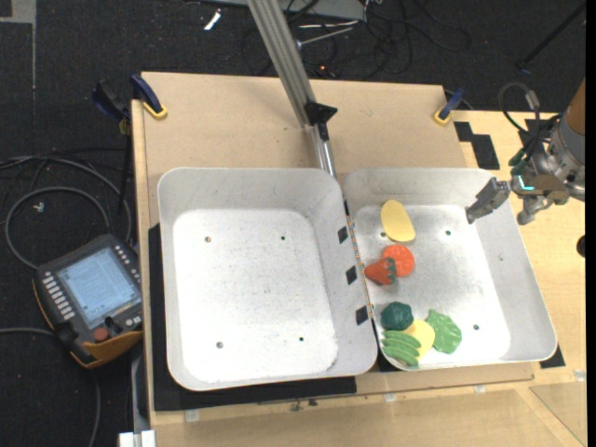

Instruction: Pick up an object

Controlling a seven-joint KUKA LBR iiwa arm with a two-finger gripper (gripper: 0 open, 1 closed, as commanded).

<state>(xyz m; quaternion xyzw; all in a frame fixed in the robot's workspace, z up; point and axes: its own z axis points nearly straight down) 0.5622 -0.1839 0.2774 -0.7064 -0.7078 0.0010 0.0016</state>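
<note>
Camera view has the toy food (405,296) bunched along the right bin's (507,277) left edge, yellow piece down to green ones at the front corner, while the gripper (507,205) hangs spread wide, holding nothing, over its back-right edge.

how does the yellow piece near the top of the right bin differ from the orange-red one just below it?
The yellow piece is a plain, flat-looking oval in one colour; the orange-red piece is rounder, lumpier, with a small green bit. The yellow one lies farther up the bin, the orange-red one closer to the divider. Both rest loose in the right bin, apart.
</note>
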